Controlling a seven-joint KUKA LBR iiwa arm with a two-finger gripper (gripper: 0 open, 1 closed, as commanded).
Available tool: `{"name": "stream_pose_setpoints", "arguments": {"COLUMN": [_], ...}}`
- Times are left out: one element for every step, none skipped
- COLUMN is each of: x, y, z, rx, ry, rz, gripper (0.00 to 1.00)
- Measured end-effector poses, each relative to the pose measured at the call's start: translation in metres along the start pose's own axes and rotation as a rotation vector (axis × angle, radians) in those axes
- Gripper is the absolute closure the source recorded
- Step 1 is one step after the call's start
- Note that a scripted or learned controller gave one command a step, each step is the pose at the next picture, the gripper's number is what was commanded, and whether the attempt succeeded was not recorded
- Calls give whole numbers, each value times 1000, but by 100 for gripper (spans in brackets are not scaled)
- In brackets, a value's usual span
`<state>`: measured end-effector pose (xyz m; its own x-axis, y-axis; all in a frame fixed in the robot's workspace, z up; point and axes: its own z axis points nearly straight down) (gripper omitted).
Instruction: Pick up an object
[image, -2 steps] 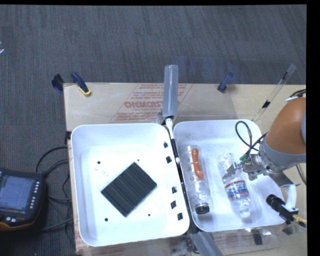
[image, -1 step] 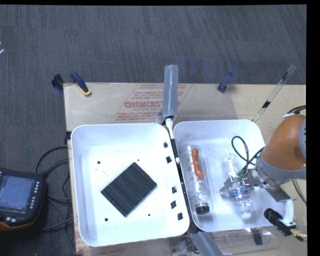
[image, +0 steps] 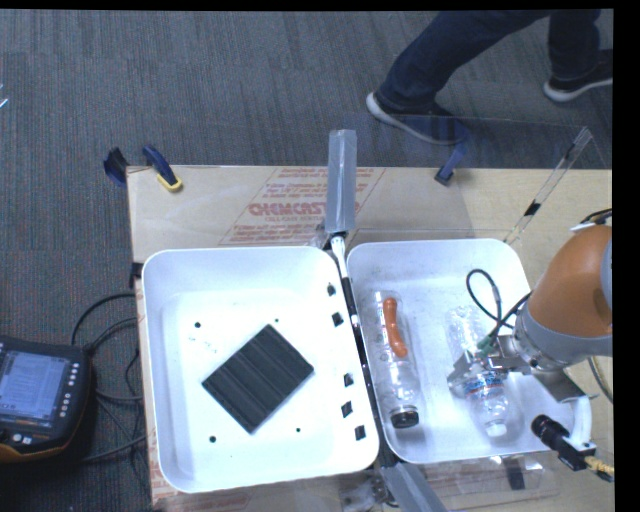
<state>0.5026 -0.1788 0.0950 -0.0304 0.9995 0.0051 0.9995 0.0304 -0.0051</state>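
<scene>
Crinkled clear plastic bottle (image: 478, 372) lies in the right bin (image: 420, 262), seemingly under the claw (image: 472, 372), whose finger spacing I cannot tell.

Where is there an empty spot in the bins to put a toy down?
The left bin has bare floor all around the black ridged pad. The right bin is crowded low down by two clear bottles and the gripper; its top strip is bare.

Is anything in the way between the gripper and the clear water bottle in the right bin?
Nothing visible stands between them: the gripper is already down at the clear water bottle. The bottle with the orange thing inside lies apart, nearer the bins' divider.
</scene>
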Motion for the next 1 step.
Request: {"name": "stream_pose_setpoints", "arguments": {"x": [43], "y": [35], "z": [-76], "rx": [-2], "ry": [-4], "rz": [-193], "gripper": [100]}}
